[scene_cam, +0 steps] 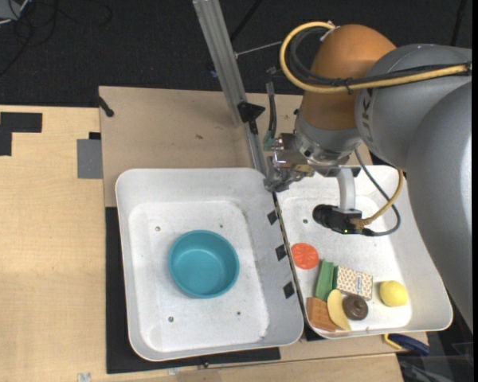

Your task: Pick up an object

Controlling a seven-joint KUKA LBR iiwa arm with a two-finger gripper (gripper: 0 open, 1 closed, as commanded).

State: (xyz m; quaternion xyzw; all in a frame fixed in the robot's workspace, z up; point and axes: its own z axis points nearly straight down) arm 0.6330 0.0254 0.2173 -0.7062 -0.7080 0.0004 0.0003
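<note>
My gripper [280, 175] hangs over the far left corner of the right bin [418, 249], close to the rim between the two bins. Nothing shows between it and the bin floor. The small objects lie clustered at the near end of that bin: an orange disc [304, 255], a green block [327, 278], a patterned square piece [354, 282], a yellow ball [393, 294], a brown ring [355, 307], a yellow curved piece [337, 309] and a tan slice [322, 316]. All of them lie well in front of the gripper.
A teal bowl [204, 263] stands in the middle of the left bin [143, 205]. A slanted metal rail [227, 70] rises behind the bins, just left of the wrist. The grey arm covers the far right part of the right bin.
</note>
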